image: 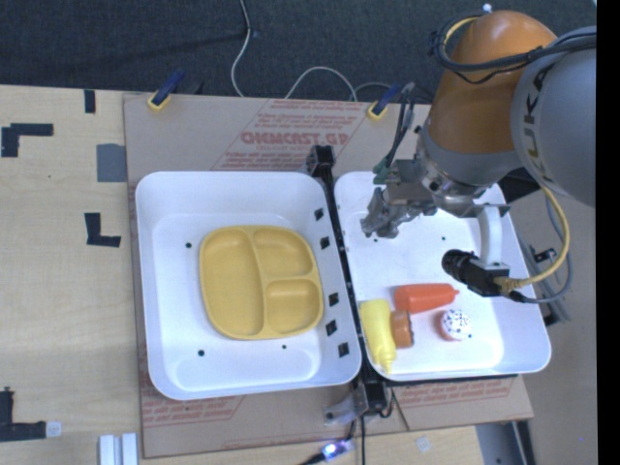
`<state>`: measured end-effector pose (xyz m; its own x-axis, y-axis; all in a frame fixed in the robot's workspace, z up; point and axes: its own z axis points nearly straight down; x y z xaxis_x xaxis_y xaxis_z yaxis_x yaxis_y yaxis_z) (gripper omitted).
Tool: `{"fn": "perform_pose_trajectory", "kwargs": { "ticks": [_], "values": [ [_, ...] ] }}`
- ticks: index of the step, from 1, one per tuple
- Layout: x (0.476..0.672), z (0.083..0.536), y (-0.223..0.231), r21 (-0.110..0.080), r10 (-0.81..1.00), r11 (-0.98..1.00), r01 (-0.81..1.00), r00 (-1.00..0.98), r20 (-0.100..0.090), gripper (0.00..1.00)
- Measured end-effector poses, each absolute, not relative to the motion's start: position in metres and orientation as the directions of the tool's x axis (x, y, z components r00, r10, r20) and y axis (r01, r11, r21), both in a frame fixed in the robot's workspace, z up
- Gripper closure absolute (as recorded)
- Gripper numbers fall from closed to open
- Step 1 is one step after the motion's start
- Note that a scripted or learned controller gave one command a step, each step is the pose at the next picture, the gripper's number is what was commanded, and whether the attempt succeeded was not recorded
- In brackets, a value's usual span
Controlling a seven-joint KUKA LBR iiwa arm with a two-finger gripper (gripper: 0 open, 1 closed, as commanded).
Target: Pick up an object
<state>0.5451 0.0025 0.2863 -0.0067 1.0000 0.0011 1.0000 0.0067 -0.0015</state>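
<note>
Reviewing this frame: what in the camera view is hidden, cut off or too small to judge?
- Gripper: finger state unclear from above; too small and dark against the wrist.
- Right bin: its far right part is covered by the arm.
- Small white ball: dark specks too small to read.
- Object beside the yellow bottle: an orange-brown piece, partly tucked under the carrot, identity unclear.

Your pick candidates sit in the right bin (518, 356), near its front edge. Yellow bottle (379, 331) lies flat along the left wall. A small orange-brown piece (401, 326) touches its right side. The orange carrot (424, 297) lies sideways just above that. The white dotted ball (455, 325) is just right of the carrot's lower edge.
</note>
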Motion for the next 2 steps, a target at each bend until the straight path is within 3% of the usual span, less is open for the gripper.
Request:
{"fn": "perform_pose_trajectory", "kwargs": {
  "ticks": [2],
  "values": [
    [0.564,0.261,0.102,-0.002,1.0,0.007,1.0,-0.007,0.0,1.0]
  ]
}}
